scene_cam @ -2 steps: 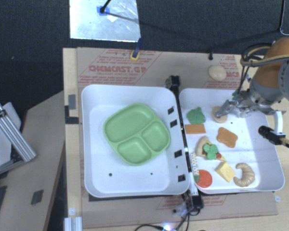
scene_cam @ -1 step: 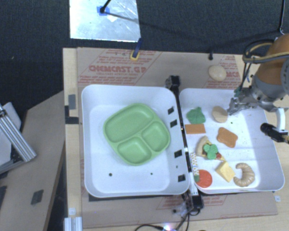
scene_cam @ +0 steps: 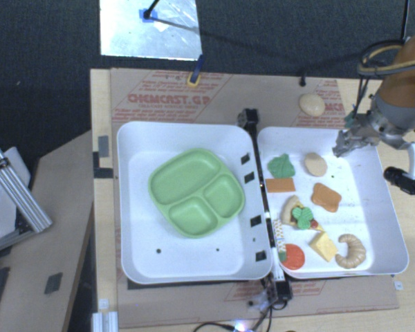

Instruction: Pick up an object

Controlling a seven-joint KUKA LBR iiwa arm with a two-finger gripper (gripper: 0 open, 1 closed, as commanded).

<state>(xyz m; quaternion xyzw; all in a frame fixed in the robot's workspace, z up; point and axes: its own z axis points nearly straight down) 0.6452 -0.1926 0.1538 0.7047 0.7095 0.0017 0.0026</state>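
1. Where the surface (scene_cam: 159, 296) comes nearest the camera, two shallow white bins sit side by side on it, the left bin (scene_cam: 135, 254) and the right bin (scene_cam: 387, 251), with a dark divider strip (scene_cam: 263, 206) running between them.
2. At the near edge of the right bin lie a red round piece (scene_cam: 292, 256), a yellow wedge (scene_cam: 324, 245) and a tan croissant (scene_cam: 351, 250), close together in a row.
3. Just behind them sits a small cluster, a green leafy piece (scene_cam: 303, 216) resting on a pale piece (scene_cam: 289, 209).
4. Further back are an orange-brown slice (scene_cam: 326, 197), an orange flat rectangle (scene_cam: 280, 185), a second green leafy piece (scene_cam: 281, 165) touching that rectangle's far edge, and a beige oval piece (scene_cam: 316, 164).
5. The left bin holds a green three-compartment plate (scene_cam: 196, 191), lying flat near its middle.
6. Over the far right corner of the right bin hangs the end effector (scene_cam: 344, 144), on the grey arm (scene_cam: 401, 81) with its orange band; nothing shows between its fingers, and whether they are spread or pressed together I cannot tell. It is well apart from the beige oval piece, the nearest object.
7. Beyond the bins, a beige egg-shaped object (scene_cam: 312, 104) rests on the surface.
8. Farthest back lies a shiny silver sheet (scene_cam: 151, 19).
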